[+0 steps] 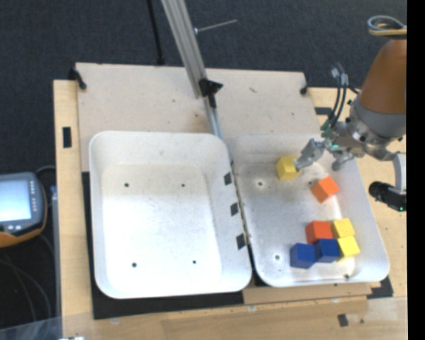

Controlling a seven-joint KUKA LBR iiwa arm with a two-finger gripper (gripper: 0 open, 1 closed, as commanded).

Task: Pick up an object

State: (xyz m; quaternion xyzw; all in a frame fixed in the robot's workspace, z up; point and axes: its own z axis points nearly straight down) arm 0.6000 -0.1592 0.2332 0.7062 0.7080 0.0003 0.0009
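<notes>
Gripper (finger spread impossible to tell) hangs just beside the yellow block in the right bin; a glancing descent could nudge it away.

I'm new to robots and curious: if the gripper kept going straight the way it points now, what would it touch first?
Probably the small yellow cube lying apart in the right white bin. The gripper points down-left at it from close by, though its height above the cube is unclear.
</notes>
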